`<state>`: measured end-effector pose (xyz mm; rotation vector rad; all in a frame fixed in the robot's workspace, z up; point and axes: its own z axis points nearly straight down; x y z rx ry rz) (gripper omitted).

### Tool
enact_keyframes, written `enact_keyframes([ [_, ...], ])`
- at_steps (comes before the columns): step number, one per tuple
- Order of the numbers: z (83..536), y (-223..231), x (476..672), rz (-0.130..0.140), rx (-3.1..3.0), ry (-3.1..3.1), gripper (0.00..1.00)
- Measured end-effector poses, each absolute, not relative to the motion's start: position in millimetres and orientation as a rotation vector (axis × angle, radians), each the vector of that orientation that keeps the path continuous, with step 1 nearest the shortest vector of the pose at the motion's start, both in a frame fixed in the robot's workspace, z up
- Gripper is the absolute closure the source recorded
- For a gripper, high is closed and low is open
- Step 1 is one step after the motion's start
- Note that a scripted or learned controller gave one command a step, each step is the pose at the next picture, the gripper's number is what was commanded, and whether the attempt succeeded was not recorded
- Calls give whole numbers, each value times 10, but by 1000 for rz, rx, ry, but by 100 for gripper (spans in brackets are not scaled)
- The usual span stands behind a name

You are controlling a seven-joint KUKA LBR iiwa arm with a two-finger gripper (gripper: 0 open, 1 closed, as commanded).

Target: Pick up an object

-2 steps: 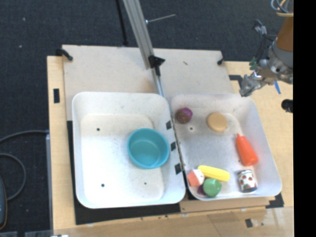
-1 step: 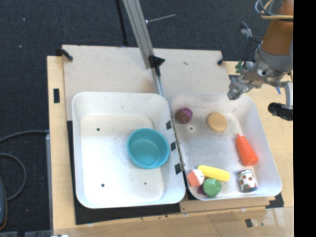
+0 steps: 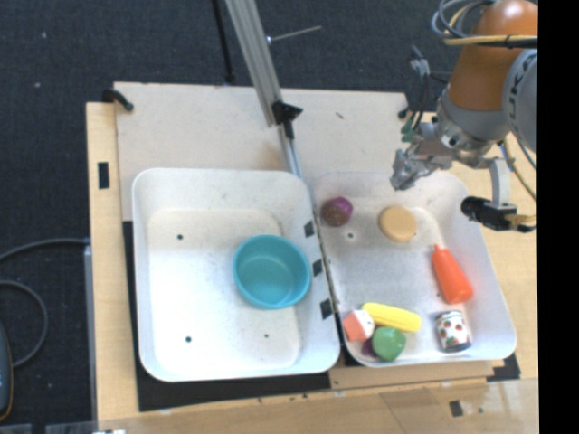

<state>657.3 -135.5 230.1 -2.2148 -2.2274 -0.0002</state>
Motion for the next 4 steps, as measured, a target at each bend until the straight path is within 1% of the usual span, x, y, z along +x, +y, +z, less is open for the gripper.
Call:
enact_keyframes([
  [1,2255,-806,6578,-2,-2216,-2227,100],
  [2,2317,-291,6401,-2,-2212,-2228,100],
  [3,2252,252,6298,-1,-2212,-2229,100],
  [4,2366,769,6166,-2,-2210,-2229,100],
])
